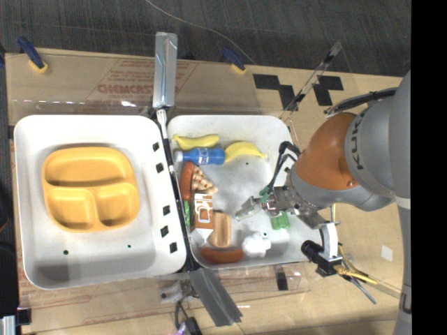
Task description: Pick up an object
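My gripper [253, 206] hangs low over the right bin [272, 128], in its middle-right part, above bare white floor. A small green object [280, 220] lies just to its right, partly under the wrist. A white lumpy item [256, 244] sits below the gripper. Left of it are an orange carton [203, 210], a tan bun-like piece [221, 230] and a brown sausage [222, 255]. Two yellow bananas [198, 142] [245, 151] and a blue bottle [204, 156] lie at the bin's far side. I see nothing held by the gripper.
The left bin [28, 208] holds a yellow divided tray [89, 187]. A reddish sausage [186, 180] and a checkered cone-like item [202, 182] lie along the right bin's left wall. The grey arm with its orange band [328, 159] covers the bin's right edge.
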Robot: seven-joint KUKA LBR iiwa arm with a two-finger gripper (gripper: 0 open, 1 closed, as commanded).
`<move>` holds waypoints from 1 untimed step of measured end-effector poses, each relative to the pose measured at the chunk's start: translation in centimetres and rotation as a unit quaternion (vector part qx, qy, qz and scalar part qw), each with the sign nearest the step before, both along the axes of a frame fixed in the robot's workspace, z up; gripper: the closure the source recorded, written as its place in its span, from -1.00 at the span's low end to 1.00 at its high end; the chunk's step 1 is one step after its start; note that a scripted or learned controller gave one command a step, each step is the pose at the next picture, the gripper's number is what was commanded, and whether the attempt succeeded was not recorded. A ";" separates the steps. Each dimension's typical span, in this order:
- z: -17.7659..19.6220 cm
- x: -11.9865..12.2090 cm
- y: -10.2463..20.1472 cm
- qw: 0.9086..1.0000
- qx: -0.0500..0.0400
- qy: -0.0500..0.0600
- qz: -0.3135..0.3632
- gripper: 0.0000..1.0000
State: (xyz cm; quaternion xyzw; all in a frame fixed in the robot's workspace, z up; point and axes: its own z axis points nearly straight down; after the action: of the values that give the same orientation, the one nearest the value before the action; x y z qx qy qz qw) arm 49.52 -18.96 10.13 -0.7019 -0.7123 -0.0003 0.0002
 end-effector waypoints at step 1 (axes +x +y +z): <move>-1.1 6.1 5.8 0.987 0.000 0.002 -0.163 -1.00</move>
State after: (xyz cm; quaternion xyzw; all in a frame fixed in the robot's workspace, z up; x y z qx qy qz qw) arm 55.62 -13.15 9.05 -0.8084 -0.5887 0.0007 0.0013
